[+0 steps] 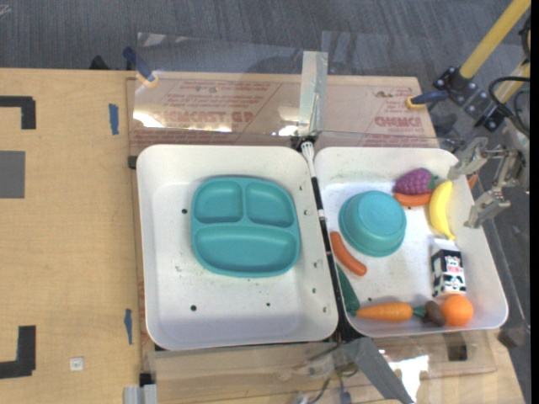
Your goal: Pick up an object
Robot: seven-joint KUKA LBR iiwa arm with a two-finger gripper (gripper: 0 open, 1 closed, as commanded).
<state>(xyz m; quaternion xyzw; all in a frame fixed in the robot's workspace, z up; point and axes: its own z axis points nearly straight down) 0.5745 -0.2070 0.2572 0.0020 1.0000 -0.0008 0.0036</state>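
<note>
right of the bowl (372,222), just past the banana (441,208) at the bin's (493,276) edge: tool (488,179), fingers apart, clamped on nothing. nearer than the bowl: carrot (385,311), orange (457,309). nothing picked yet; reach, close and lift all left to do.

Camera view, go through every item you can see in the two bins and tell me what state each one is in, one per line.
Teal divided plate: flat in the left bin, compartments bare.
Teal bowl: upside down in the right bin.
Banana: lying by the far right wall.
Purple grapes: resting on an orange piece.
Carrot: lying along the near wall.
Orange: in the near right corner.
Claw: over the right rim, holding nothing.
</note>
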